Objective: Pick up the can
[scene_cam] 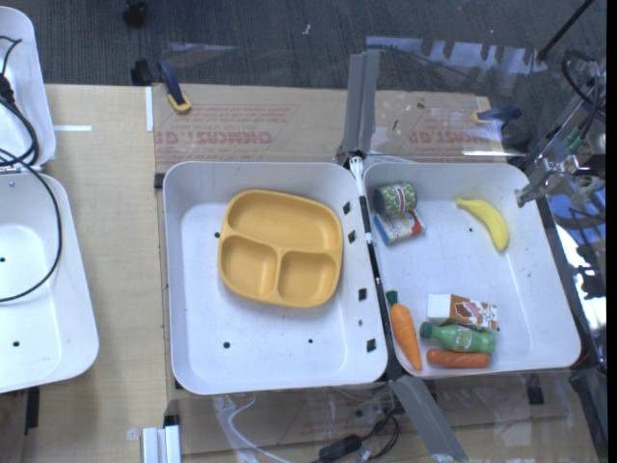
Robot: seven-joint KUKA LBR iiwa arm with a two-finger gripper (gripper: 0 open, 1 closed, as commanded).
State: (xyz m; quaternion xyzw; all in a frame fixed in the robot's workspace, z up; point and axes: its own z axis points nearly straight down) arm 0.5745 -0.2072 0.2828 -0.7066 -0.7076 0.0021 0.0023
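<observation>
On the wooden desk [106, 133] I see two shallow white plastic bins side by side. Lying on its side near the back left corner of the right-hand white bin [540, 287] is the small green-labelled can [397, 198], close beside the divider between the bins. Just in front of the can, touching it or very nearly so, lies a small flat red, white and blue packet [398, 226].

Toward the back right of that bin I see a yellow plastic banana [486, 221], lying at a slant and well apart from the can. Along the front left edge lies an orange toy carrot [404, 330] with its green top pointing to the back. Beside it is a cluster: a small white and brown carton [464, 311], a green plastic bottle [459, 338] lying on its side in front of the carton, and a red-orange sausage-shaped toy [458, 359] nearest the front wall.

The left-hand white bin [193, 336] holds a yellow three-compartment plastic tray [281, 247], sitting flat toward the back middle.

At the far right edge, above the right bin's back right corner, I can make out the metal pincer [542, 183] among cables. It is well apart from the can, and I cannot tell whether it is spread or closed.
</observation>
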